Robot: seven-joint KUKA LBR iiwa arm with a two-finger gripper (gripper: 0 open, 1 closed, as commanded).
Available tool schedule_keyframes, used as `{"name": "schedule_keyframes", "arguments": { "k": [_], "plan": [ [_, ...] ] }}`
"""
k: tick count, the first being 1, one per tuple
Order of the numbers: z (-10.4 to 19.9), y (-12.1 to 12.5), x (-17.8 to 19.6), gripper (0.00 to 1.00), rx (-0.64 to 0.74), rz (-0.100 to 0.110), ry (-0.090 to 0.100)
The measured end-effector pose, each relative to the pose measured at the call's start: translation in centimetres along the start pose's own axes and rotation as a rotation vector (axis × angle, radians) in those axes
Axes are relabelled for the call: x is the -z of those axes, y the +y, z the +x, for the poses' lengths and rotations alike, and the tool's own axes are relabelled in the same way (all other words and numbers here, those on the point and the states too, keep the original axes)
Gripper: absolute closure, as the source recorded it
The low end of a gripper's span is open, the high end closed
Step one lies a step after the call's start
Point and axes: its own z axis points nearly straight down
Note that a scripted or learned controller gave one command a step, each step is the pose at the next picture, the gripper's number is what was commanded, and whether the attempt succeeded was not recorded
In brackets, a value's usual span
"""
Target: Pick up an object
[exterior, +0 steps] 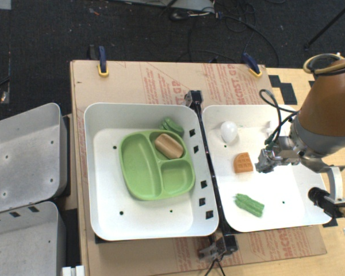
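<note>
Lowest in frame, right bin (287, 220), a green bean pod (249, 204). Above it the orange block (243, 163) with the gripper (265, 161) just beside it, likely lining up a grab; can't tell its grip state. White egg (228, 131) sits further up

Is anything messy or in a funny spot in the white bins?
Mostly tidy. One small oddity: in the left bin, a green piece lies wedged against the rim of the green tray, partly tucked behind the brown bread roll, not in a compartment. Nothing looks spilled or broken.
</note>
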Motion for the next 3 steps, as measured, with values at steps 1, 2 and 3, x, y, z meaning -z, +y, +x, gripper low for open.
{"name": "schedule_keyframes", "arguments": {
  "k": [1,2,3],
  "plan": [
    [5.5,0.1,1.2,1.00,0.006,0.001,0.002],
    [11.1,-0.6,0.4,1.00,0.005,0.005,0.003],
    [16.2,-0.4,-0.5,1.00,0.005,0.005,0.002]
  ]
}}
